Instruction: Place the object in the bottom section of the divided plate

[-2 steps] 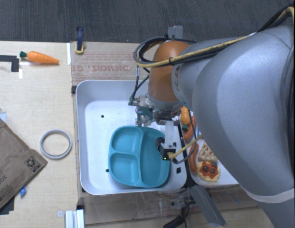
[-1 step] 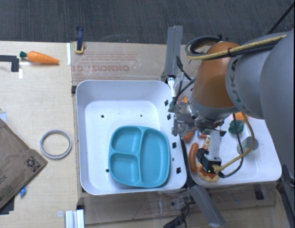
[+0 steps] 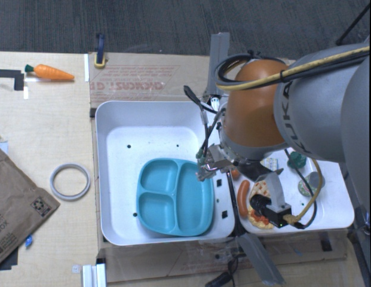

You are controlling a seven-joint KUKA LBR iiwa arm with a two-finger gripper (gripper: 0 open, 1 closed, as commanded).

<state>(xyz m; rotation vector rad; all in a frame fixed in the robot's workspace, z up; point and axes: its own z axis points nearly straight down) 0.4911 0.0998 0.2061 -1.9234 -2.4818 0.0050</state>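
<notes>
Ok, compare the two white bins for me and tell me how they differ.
The left bin holds one blue divided plate on a mostly bare floor; the right bin holds several small items, a hot dog among them. The left bin lies in open view, while the arm covers much of the right bin. Both are shallow and white, side by side.

My gripper hangs at the right rim of the blue divided plate in the left bin. Right of plate: hot dog, pizza slice.
</notes>
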